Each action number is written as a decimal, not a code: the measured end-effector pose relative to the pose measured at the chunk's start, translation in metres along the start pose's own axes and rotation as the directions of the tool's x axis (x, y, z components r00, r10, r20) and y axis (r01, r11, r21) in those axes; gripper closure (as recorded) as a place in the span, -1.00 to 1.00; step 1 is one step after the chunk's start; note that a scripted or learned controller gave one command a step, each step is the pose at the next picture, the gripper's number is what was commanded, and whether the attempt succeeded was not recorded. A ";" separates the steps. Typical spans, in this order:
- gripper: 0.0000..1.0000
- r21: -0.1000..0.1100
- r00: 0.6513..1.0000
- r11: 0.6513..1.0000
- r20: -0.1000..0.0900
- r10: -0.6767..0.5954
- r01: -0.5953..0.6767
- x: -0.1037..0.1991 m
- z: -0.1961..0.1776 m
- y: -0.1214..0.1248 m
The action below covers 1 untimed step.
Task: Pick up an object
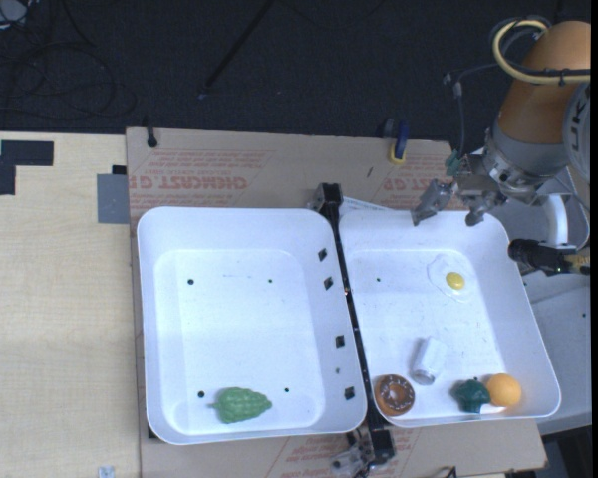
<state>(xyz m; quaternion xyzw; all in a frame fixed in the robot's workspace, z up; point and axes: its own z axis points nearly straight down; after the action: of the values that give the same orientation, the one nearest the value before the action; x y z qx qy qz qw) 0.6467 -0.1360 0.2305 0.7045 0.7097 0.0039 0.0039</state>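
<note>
Five small toys sat in the right bin (538, 347); my end effector (447, 207) hovered open and empty over its far rim. The doughnut (394, 394) looked light, rigid; I'd pinch across its ring.

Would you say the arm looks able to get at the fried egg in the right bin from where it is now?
Probably yes: the fried egg lies alone on open bin floor, nothing beside or over it, and the tool hovers near the bin's far rim.
</note>
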 end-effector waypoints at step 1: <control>-1.00 0.015 1.000 1.000 0.003 0.012 -0.012 -0.082 0.046 -0.006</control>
<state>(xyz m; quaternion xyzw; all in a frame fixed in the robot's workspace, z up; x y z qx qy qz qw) 0.6420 -0.2177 0.1843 0.7089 0.7053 -0.0027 -0.0005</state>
